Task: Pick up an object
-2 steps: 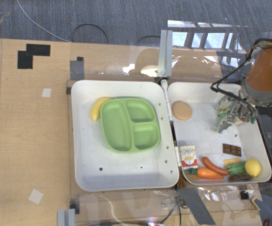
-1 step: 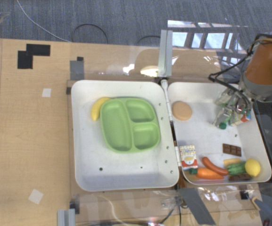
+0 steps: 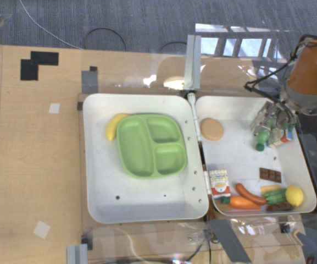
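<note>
Arm: where it comes in from the right, the arm (image 3: 312, 76) is cut off by the edge, orange band showing.
Gripper: the gripper (image 3: 273, 126) hangs over the right bin (image 3: 240, 155); too blurred to tell how it is set.
Green object: a small green object (image 3: 261, 142) sits right at the gripper, partly hidden, contact unclear.
Front corner: carrot (image 3: 243, 203), sausage (image 3: 250, 193), lemon (image 3: 294, 195) crowd together.
Banana: the banana (image 3: 113, 126) is half covered by the green plate (image 3: 150, 145).

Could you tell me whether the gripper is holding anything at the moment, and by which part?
It cannot be told: the gripper sits low over a green object.
</note>
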`<state>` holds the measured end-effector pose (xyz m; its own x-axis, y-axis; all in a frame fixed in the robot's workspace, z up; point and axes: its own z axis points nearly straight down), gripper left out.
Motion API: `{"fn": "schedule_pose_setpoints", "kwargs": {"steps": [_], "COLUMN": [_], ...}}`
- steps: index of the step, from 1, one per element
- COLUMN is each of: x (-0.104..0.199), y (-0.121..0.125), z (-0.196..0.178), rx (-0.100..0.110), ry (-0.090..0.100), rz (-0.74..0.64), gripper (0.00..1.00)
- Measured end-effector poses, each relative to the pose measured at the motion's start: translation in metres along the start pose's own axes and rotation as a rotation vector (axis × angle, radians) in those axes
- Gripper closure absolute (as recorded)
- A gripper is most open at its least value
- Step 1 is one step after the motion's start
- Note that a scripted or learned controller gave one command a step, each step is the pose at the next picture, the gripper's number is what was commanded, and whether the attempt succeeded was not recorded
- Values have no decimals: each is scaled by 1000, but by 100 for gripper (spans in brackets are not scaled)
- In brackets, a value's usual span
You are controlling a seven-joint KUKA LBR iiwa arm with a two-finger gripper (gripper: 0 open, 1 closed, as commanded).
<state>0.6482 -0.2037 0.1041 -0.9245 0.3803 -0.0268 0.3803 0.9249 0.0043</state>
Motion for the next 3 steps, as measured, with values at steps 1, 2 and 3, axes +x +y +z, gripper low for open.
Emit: {"fn": "schedule_pose_setpoints", "kwargs": {"steps": [1, 2, 3], "x": [19, 49, 12], "y": [68, -19, 12], "z": [-118, -36, 15], "rx": [-2, 3, 2], "ry": [2, 21, 14], "rz": [36, -136, 81], "gripper": [100, 100, 100]}}
